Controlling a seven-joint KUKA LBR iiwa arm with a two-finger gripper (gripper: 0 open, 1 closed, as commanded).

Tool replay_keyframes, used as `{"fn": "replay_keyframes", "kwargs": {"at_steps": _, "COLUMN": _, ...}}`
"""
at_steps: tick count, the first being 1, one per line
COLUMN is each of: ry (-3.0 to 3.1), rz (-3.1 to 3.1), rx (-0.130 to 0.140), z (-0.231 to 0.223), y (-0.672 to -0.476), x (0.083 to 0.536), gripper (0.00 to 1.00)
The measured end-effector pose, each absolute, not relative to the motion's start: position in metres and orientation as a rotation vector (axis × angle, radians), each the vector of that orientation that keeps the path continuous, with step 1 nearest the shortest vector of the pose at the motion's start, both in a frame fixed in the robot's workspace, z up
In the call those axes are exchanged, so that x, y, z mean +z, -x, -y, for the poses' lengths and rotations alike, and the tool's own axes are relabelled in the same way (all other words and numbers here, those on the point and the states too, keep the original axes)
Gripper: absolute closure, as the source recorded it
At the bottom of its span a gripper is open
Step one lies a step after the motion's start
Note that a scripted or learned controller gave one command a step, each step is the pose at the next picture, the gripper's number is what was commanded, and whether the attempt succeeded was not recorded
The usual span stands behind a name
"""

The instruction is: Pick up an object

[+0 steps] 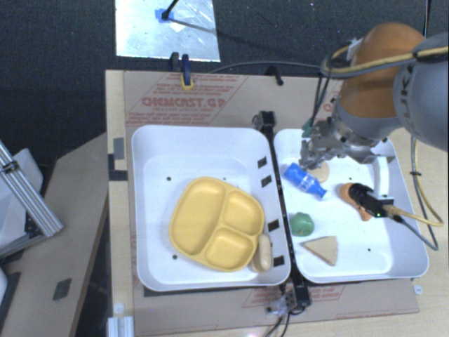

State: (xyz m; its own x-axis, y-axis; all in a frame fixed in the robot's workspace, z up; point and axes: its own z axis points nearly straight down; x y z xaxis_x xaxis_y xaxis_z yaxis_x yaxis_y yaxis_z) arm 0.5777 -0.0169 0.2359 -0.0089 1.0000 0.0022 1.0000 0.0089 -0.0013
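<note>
My gripper (313, 159) hangs over the back left part of the right bin (403, 258), coming down from the grey arm with its orange band. Just below and in front of it lies a blue bottle (305, 180), slanted, its upper end nearest the gripper. Whether the gripper touches the bottle is unclear. A small tan round thing (322, 170) lies right beside the gripper, partly hidden by it. Further forward in the same bin are a green lump (302, 223) and a tan wedge (321, 248). An orange piece (348, 191) lies to the right of the bottle.
The left bin (151, 188) holds a yellow compartment tray (214, 223), with a beige oblong piece (263, 253) against its front right corner. A black divider (277, 188) runs between the two bins. The right bin's front right floor is bare white.
</note>
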Motion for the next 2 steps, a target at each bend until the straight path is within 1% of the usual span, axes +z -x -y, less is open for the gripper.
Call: {"fn": "replay_keyframes", "kwargs": {"at_steps": 2, "ry": 2.209, "rz": 2.231, "rx": -0.002, "z": -0.085, "y": -0.558, "x": 0.215, "gripper": 1.0}}
